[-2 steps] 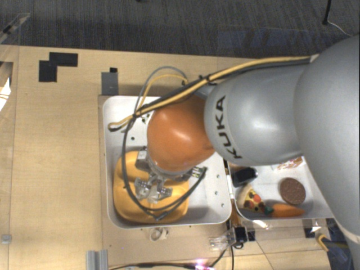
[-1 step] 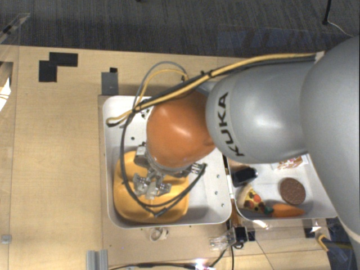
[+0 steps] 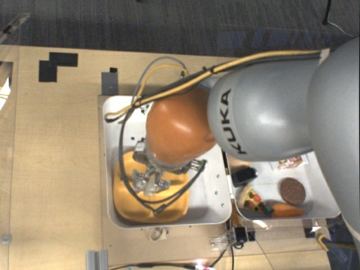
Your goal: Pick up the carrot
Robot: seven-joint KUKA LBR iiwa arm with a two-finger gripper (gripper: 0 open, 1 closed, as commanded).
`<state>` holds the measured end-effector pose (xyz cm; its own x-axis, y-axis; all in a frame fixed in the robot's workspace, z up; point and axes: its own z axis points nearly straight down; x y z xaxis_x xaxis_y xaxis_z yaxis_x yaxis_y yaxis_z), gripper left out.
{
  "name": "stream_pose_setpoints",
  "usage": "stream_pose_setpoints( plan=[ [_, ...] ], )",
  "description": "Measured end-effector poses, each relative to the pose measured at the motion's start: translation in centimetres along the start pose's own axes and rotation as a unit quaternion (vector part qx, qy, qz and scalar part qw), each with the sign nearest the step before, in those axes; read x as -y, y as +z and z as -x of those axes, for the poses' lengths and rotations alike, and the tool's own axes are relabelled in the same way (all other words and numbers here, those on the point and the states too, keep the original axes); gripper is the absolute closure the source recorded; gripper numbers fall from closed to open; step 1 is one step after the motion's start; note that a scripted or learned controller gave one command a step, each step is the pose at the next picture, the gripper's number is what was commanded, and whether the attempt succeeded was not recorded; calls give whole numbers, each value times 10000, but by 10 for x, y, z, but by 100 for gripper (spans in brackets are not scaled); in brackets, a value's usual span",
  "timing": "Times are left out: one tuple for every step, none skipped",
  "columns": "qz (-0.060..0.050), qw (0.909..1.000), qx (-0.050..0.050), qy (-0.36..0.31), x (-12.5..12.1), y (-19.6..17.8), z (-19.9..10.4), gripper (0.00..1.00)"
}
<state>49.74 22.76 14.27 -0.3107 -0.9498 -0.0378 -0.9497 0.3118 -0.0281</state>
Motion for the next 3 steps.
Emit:
stream_pose_setpoints(
  plan=[
    [74,9898,-140,1419,-4,-81,-2,100],
    [27,9853,-141,1703,76,-146,-34,100],
    [59,9858,-149,1674,72,-144,-31,0]
  ],
)
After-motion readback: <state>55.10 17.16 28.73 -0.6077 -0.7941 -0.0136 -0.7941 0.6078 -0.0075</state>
